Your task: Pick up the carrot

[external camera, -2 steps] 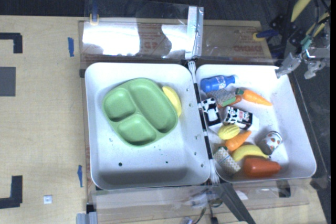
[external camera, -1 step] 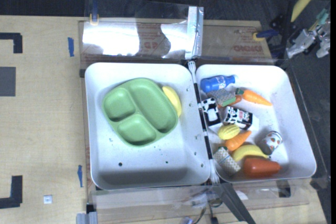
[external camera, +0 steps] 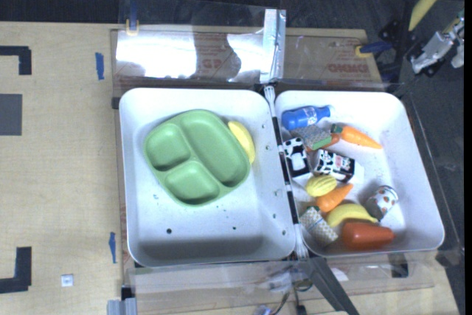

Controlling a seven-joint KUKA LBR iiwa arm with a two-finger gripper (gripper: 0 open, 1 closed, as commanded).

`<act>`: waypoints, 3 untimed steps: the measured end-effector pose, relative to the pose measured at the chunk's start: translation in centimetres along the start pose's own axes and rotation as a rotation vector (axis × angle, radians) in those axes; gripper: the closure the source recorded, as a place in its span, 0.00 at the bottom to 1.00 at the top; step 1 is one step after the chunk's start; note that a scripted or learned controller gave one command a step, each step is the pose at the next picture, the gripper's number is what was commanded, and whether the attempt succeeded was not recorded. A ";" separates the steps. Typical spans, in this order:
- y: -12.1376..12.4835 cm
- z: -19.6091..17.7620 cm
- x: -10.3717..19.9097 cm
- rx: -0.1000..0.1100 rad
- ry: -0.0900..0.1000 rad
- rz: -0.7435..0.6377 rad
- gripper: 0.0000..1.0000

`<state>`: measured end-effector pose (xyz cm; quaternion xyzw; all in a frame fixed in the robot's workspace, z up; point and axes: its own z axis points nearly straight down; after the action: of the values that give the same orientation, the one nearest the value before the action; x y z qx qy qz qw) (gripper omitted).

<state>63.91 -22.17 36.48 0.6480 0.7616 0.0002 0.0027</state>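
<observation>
Two shallow white bins side by side on the bench, left bin and right bin, touching along the middle edge.

In the right bin, in its far half: the carrot, orange, lying flat and a little slanted, thick end with a green tip toward the left, thin end pointing right and slightly near. Just to the far left of it, a blue bottle lying on its side. Touching the green end, a grey speckled piece. Just on the near side, a black and white carton.

More to the near side of the same bin: a second orange tapered piece beside a small yellow item, then a yellow banana and a red piece close to the near wall. To the right of these, a round silver-brown ball.

In the left bin: a green divided plate with three sections, and a pale yellow fruit leaning at its right edge.

Far right, outside the bins and beyond the far right corner of the right bin: the gripper, pale, well apart from the carrot. Nothing seen in its hold. Spread or closed, impossible to tell from this view.
</observation>
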 end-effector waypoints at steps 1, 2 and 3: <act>0.4 15.4 -0.2 0.006 0.004 0.365 0.00; 1.0 26.4 4.1 -0.010 0.000 0.328 0.00; -1.4 27.8 7.8 0.000 -0.001 0.124 0.00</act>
<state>61.39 -14.77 8.64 0.6938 0.7202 0.0002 0.0032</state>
